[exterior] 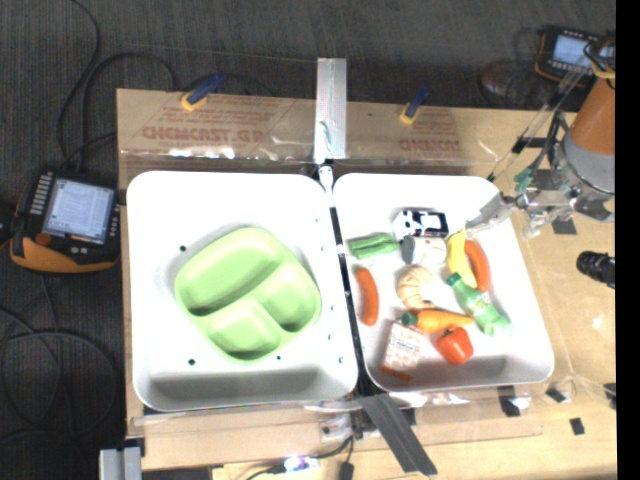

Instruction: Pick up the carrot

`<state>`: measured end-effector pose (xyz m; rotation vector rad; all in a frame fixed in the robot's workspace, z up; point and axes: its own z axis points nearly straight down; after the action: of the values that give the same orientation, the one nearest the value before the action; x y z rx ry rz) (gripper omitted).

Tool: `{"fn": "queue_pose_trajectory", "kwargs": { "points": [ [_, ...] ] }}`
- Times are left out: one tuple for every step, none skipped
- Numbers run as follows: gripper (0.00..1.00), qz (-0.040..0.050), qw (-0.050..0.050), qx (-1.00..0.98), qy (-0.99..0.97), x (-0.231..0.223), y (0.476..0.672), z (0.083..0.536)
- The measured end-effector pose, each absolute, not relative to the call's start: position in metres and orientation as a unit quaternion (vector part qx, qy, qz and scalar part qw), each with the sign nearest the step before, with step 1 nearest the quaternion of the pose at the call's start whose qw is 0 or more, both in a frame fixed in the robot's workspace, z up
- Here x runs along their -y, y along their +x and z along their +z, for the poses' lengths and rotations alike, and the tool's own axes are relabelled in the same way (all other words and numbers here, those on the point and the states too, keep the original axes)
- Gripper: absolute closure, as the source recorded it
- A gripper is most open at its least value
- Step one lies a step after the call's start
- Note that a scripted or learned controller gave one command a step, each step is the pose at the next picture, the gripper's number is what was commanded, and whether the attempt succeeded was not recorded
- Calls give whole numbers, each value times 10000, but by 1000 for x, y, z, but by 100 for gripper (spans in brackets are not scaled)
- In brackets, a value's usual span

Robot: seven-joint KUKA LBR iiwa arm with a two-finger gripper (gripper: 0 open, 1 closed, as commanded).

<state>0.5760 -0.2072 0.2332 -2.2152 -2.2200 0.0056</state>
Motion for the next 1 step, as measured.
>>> {"fn": "queue_pose_trajectory", "kwargs": {
  "points": [
    [0,18,27,7079,-7063,207,576,233]
  ]
}}
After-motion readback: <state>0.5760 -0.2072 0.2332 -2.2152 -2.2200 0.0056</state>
